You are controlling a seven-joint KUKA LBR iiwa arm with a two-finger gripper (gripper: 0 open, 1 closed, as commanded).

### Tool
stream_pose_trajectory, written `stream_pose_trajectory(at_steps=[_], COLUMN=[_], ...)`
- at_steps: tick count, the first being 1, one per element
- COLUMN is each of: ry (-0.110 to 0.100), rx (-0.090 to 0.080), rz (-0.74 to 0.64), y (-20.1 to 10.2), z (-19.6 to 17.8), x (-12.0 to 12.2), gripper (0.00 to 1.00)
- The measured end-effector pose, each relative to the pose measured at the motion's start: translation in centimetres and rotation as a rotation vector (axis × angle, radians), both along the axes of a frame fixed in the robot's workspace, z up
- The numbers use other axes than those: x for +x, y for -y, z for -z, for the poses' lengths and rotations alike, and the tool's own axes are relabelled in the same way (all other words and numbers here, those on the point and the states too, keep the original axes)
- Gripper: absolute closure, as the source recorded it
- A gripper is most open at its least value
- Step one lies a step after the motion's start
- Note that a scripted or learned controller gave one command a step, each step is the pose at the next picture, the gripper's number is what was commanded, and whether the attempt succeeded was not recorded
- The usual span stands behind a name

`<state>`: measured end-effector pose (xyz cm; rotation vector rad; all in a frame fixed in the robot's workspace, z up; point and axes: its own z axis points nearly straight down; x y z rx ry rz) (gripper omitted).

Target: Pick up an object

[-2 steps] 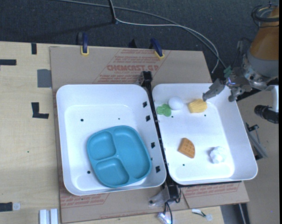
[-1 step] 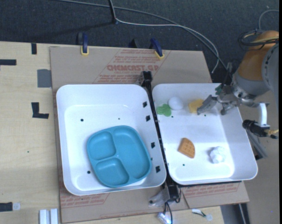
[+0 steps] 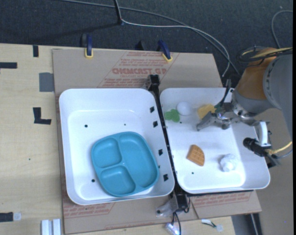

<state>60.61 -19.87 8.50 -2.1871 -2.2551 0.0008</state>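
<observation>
Camera view had the gripper (image 3: 203, 123) spread wide, grasping nothing, low in the right bin (image 3: 256, 182) beside the yellow piece (image 3: 205, 111); the pick was not done yet.

The bench (image 3: 20, 146) was pale wood with dark tape marks. A cardboard sheet (image 3: 133, 67) lay on it, held by two clamps (image 3: 89, 47) at its far edge. Two bins (image 3: 72, 106) sat side by side on the cardboard.
</observation>
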Motion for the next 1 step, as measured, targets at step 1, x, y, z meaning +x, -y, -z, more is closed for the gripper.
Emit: stream_pose_trajectory(at_steps=[1], ry=[0.004], rx=[-0.001], rz=[0.084], y=[-1.08], z=[-0.13], x=[-5.04], gripper=[0.0])
